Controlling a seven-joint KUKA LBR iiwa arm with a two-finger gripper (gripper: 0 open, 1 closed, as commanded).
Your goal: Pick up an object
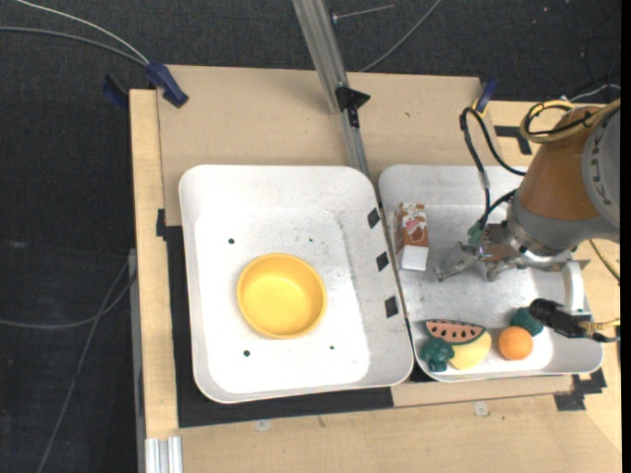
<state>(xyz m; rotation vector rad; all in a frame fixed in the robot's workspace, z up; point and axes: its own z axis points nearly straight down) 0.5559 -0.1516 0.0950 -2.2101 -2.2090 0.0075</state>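
- Several candidates lie in the right-hand shallow white bin (434, 180); nearest the gripper (461, 264) we see a small brown-and-white carton (412, 236) lying against the bin's left wall, label up.
- The carton looks light and boxy, its printed upper part reddish brown and its lower end plain white; we judge its flat sides would suit a two-finger pinch.
- The gripper sits low over the bin floor just right of the carton, apart from it; we cannot tell how its tool stands, spread or pressed together, and nothing shows in it.
- We think the main risk is a closure on bare floor, since the gripper is beside the carton and not over it.
- A second risk: the carton hugs the wall, so a finger may strike the rim or push the carton away.
- Along the near edge lie a toy watermelon slice (455, 330), a yellow banana-like piece (471, 352), a green lump (437, 353) and an orange ball (514, 344).
- The left-hand white bin (217, 215) holds a yellow plastic bowl (281, 295), well apart.
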